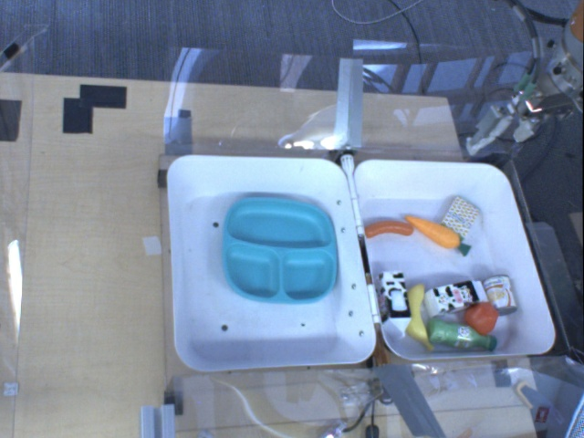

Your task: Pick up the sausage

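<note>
Sausage: lying in right bin, near its left wall, just beside carrot. Left bin: 1 blue tray. Gripper: upper right, outside the bins; finger state cannot be told.

Far right, beyond the bins: the robot's pale grey metal end assembly, angular and glinting, trailing thin dark cables, with small red and green spots on its body.

Camera: fixed above my bench, looking down at a slant.
Covers: both shallow white plastic bins, side by side.
</note>
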`<control>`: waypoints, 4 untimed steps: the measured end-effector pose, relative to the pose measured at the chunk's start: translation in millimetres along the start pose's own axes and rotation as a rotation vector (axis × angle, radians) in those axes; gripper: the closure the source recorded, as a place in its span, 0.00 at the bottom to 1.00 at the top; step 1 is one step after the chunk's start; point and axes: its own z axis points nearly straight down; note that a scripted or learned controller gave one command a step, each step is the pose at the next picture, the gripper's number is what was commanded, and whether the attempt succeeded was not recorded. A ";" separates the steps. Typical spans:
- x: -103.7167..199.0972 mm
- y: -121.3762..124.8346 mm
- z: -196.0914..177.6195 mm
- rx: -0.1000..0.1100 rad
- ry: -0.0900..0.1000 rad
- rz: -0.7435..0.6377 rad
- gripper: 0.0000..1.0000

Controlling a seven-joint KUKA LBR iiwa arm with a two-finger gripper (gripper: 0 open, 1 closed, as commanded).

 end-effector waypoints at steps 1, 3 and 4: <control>65.8 -50.8 -77.4 0.000 0.001 -0.072 0.00; 183.1 -21.3 -77.1 -0.001 0.003 -0.364 0.00; 190.7 -88.4 -78.1 -0.001 0.002 -0.456 0.00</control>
